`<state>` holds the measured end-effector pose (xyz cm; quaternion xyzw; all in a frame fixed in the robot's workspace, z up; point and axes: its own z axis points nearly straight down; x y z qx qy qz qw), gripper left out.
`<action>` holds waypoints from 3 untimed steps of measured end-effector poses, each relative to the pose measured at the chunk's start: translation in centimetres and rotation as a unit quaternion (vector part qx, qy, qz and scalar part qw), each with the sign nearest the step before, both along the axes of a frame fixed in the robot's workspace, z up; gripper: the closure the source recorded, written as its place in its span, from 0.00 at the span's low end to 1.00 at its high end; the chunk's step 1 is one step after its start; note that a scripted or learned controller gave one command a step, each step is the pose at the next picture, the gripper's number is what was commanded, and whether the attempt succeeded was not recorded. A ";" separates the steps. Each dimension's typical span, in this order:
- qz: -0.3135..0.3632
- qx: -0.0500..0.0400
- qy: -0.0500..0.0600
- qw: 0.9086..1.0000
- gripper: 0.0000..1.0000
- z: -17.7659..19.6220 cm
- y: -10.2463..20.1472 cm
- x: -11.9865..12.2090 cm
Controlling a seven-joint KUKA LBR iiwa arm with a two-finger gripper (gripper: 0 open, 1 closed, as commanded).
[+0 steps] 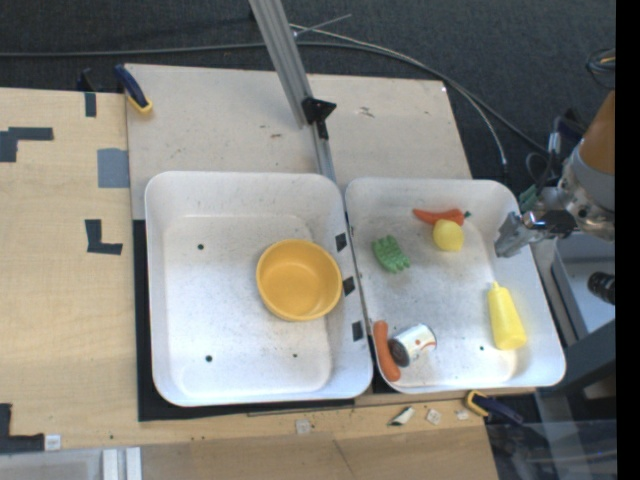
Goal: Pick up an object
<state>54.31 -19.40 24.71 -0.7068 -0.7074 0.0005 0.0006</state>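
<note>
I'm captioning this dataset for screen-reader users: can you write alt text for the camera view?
The pincer hovers at the right bin's right rim. That bin holds a yellow corn cob, a yellow lemon, two orange carrots, a green ridged toy and a small metal can. The left bin holds a yellow bowl.

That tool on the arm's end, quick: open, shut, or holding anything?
Tool: cannot be told from this view. It sits at the right bin's right rim, with nothing visible in it.
</note>
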 end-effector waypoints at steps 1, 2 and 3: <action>0.000 0.000 0.004 1.000 0.00 -6.5 0.0 0.5; -0.001 0.000 0.004 1.000 0.00 -11.6 -0.6 -0.2; -0.001 0.001 0.000 1.000 0.00 -15.7 -0.6 -0.1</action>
